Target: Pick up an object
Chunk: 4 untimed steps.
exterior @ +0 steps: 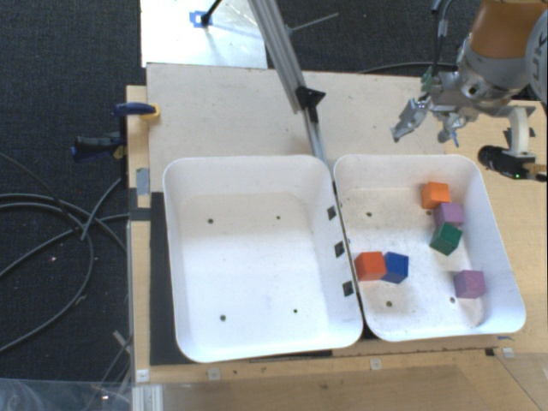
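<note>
Several small cubes lie in the right bin. An orange cube, a purple cube and a green cube cluster near its far right wall. A red-orange cube touches a blue cube near the bin's left side. Another purple cube sits at the near right. My gripper hangs above the bench just beyond the right bin's far rim, open, with nothing between its fingers.
The left bin stands beside the right one, sharing a divider with black clips. A slanted metal pole crosses the bench behind the bins. A blue clamp and cables lie at the left.
</note>
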Motion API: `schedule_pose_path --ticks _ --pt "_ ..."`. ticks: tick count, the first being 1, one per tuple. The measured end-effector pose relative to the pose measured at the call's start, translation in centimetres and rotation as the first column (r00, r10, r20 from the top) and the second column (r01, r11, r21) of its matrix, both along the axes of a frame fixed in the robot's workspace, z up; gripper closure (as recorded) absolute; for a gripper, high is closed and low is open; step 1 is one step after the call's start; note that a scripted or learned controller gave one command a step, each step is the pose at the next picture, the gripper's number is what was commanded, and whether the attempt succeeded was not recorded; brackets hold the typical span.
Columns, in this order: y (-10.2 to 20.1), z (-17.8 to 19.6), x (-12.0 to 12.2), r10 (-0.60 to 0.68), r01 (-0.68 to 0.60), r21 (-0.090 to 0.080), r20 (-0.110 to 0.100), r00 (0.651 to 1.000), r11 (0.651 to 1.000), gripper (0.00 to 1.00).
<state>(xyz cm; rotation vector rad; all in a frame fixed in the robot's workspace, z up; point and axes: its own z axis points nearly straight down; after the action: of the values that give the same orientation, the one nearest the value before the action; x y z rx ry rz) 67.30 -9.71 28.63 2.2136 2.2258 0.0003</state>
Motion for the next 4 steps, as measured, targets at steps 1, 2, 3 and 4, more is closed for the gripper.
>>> schedule_pose_path --ticks 1,2,3,4 --pt "-5.5 -20.0 -5.1 -0.006 0.006 0.002 -0.008 1.0 1.0 0.0" --pt "-3.2 -18.3 -14.3 -0.005 0.005 0.004 -0.006 1.0 1.0 0.0" --pt "-1.0 -18.0 -18.2 -0.01 0.01 -0.007 0.005 1.0 1.0 0.0" --pt "-8.0 -19.6 -16.5 -0.009 0.009 -0.002 0.002 1.0 1.0 0.0"
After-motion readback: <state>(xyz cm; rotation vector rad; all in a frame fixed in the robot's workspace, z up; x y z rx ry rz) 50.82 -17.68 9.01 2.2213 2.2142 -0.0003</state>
